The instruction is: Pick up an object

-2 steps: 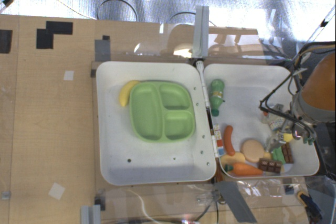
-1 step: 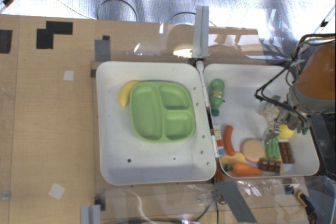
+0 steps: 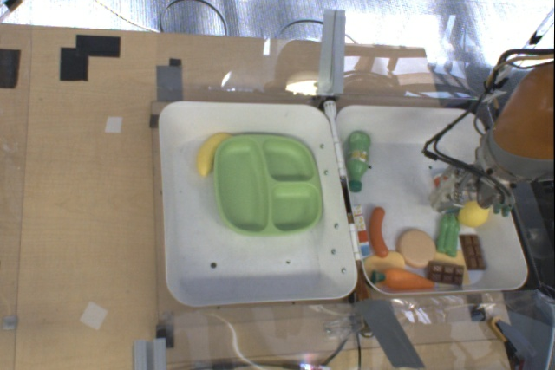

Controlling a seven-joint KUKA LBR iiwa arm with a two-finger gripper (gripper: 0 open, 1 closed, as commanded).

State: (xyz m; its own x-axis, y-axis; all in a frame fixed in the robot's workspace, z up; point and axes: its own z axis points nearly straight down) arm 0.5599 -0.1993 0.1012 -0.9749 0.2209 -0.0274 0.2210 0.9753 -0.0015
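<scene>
My pincer [image 3: 468, 202] sits low over the right bin [image 3: 408, 143], near its right wall, just above a yellow lemon-like ball [image 3: 474, 215] and touching or almost touching it; I cannot tell whether anything is between my fingers or how they stand, the view is too blurred there. Just left of the ball lies one green pickle-shaped piece [image 3: 447, 232]. Below them I count two brown chocolate bars [image 3: 472, 251], the second [image 3: 446, 274] lying nearer the front wall. Further left: one round tan cookie [image 3: 416, 247], one orange carrot [image 3: 406, 279] along the front edge, one red sausage [image 3: 378, 230] standing lengthwise, and one yellow piece [image 3: 386, 260] between sausage and carrot. One green bottle [image 3: 357, 155] lies at the bin's left side, well apart from my pincer. In the left bin [image 3: 186, 264] I count one green divided plate [image 3: 265, 184] with three compartments and one banana [image 3: 206, 153] touching its upper left rim
</scene>
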